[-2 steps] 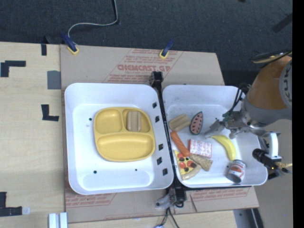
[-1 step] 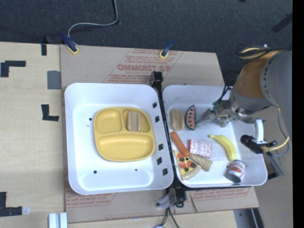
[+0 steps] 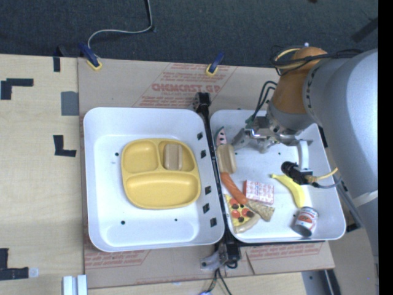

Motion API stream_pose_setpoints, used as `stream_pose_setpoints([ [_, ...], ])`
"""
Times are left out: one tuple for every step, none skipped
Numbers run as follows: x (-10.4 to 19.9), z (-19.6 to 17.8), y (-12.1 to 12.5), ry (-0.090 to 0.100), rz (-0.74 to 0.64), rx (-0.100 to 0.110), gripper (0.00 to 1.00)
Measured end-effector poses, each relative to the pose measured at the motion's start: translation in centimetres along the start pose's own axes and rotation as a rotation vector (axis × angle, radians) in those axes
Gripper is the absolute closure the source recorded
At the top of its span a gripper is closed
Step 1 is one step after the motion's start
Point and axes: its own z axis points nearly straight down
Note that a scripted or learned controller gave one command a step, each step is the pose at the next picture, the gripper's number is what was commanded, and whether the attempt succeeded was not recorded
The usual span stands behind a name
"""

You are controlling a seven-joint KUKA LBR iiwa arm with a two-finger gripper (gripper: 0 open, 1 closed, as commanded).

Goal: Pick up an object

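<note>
Over the far half of the shallow white bin on the view's right (image 3: 322, 201), the grey arm's two-finger gripper (image 3: 255, 137) hangs low above bare floor. Whether it is open or closed cannot be told from this angle, and nothing can be seen in its grasp.

Candidate objects all lie in this bin:
- A tan bread-like roll (image 3: 226, 160) lies along the dividing wall, just beside the gripper and the closest item to it.
- An orange carrot-shaped stick (image 3: 234, 188) lies below the roll, with a pink-and-white printed packet (image 3: 260, 191) beside it.
- A toy pizza slice (image 3: 241, 214) sits at the near edge.
- A yellow banana (image 3: 296, 191) and a small metal can (image 3: 305, 220) lie toward the outer side.

The neighbouring white bin (image 3: 104, 165) holds a yellow three-compartment plastic tray (image 3: 161, 186), with a brown block (image 3: 173, 157) in one upper compartment.

Assessment: the pick is not yet made. The gripper's position suggests it is working the cluster by the divider. The roll's closeness to the wall leaves little room on that side, so a grasp there could foul the bin edge. The banana stands more in the open and looks the easier target.
</note>
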Motion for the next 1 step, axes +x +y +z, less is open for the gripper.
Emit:
stream_pose_setpoints([
  [1.43,0.09,3.00,0.000,0.001,0.003,0.00],
])
